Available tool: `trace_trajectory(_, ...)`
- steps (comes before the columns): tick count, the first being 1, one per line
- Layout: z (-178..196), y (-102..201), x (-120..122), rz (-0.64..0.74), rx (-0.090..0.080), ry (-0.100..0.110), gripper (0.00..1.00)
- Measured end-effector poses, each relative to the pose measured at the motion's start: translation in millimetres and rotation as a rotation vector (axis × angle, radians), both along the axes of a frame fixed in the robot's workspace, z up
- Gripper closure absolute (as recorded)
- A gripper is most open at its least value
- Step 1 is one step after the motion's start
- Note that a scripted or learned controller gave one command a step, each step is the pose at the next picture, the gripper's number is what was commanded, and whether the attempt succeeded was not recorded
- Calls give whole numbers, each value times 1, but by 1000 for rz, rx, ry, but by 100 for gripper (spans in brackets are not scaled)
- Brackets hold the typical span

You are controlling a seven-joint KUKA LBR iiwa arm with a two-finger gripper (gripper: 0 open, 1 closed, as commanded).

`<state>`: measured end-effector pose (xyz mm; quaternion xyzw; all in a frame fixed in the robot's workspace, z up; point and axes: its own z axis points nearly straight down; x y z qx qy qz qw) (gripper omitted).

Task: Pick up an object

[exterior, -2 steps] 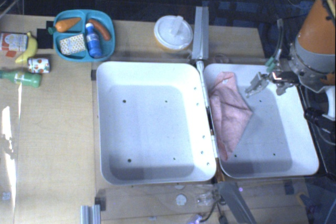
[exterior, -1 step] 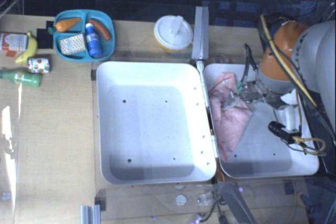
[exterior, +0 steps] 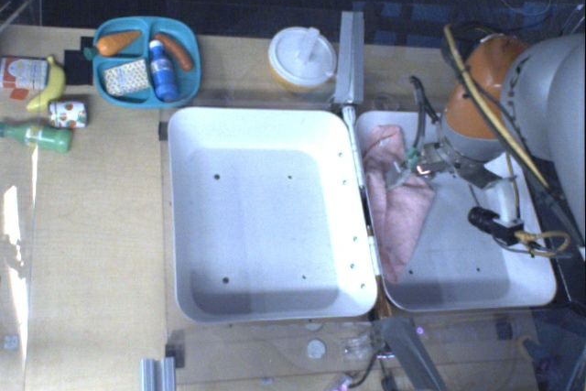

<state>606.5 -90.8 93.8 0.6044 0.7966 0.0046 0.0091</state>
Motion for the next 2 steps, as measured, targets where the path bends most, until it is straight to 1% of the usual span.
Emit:
trace_trajectory(1,0,-6,-20,-16,3,-2,0)
trace_trajectory(2,11,-3,-18,-13,6,-5,100)
